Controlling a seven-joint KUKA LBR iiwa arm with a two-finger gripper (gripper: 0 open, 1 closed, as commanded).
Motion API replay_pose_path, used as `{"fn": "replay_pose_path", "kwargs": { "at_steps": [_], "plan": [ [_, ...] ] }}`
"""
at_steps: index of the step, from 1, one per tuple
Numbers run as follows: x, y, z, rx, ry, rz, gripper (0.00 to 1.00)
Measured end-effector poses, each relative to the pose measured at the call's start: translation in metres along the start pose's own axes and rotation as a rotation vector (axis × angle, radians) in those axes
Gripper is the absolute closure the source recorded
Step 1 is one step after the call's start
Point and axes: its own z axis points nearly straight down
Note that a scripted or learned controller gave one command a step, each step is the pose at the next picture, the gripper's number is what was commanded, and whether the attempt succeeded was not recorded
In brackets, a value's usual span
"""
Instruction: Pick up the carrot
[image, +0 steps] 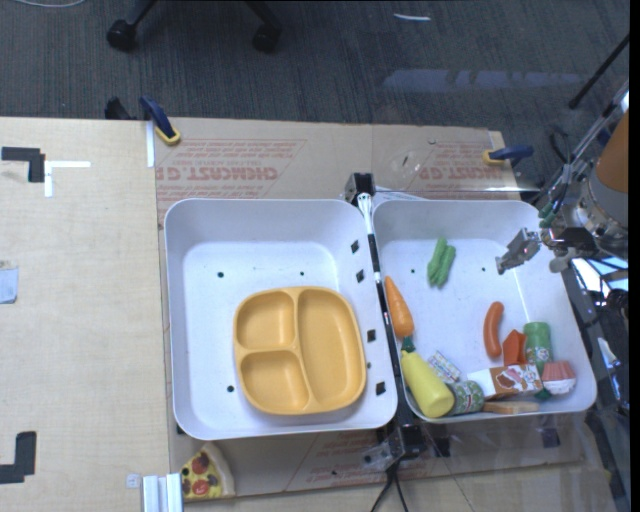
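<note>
The carrot (398, 308) lies hard against the left wall of the right bin (470, 225), near frame centre, long axis running up and down the frame. It is smooth, tapered orange plastic. Bare white floor opens to its right, up to a green pea pod (440, 261); a yellow bottle (425, 384) sits just below. The gripper (518, 250) hangs by the bin's right rim, fingers apart, holding nothing.

Two white bins (190, 330), one yellow divided plate (298, 349), one carrot (399, 308), one sausage (493, 329) (rest cluttered)
</note>
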Motion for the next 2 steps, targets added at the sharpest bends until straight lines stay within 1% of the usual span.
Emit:
{"fn": "replay_pose_path", "kwargs": {
  "at_steps": [1,2],
  "plan": [
    [0.040,0.086,-0.100,-0.003,-0.002,0.036,0.00],
    [0.050,0.082,-0.298,-0.003,-0.003,-0.068,0.00]
  ]
}}
